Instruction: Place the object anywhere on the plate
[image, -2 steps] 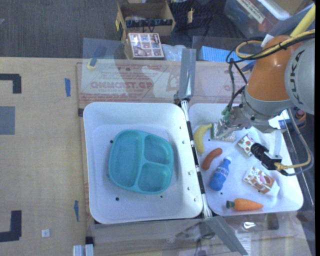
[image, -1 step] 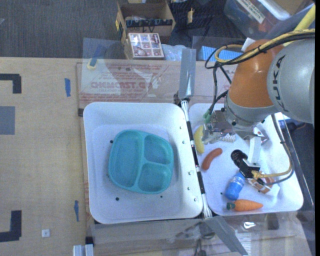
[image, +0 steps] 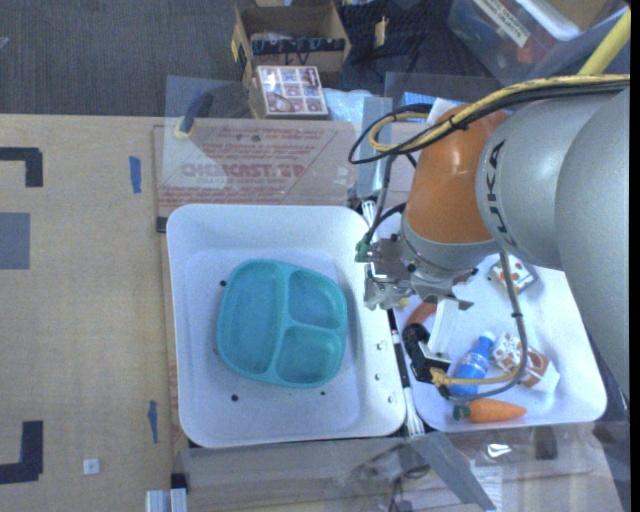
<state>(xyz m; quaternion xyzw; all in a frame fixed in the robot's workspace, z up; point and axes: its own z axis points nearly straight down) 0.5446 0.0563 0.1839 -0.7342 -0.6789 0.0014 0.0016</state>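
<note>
Two bins (image: 190, 300), one plate (image: 282, 322), one carrot (image: 490, 410)

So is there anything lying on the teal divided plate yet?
No, the teal divided plate in the left white bin has all three compartments bare; the orange carrot lies in the right bin.

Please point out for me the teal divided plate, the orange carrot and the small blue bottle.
teal divided plastic plate (image: 262, 315), camera view, on its large left compartment.
orange carrot (image: 495, 410), camera view, on its body's middle.
small blue bottle (image: 474, 360), camera view, on its side.
</note>
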